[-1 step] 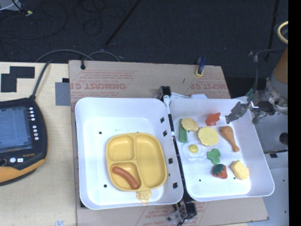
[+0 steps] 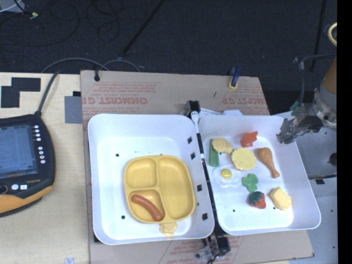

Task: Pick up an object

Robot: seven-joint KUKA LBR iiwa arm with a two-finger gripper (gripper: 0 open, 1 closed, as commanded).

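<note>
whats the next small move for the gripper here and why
Probably shift the gripper left and down over the chicken drumstick, the nearest toy. The gripper sits at the right bin's upper right rim, not above any item, with nothing seen between its fingers. The drumstick lies apart from the round yellow piece, which should leave room to close on it.

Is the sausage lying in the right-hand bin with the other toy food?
No, the sausage lies in the yellow divided plate inside the left bin.
</note>
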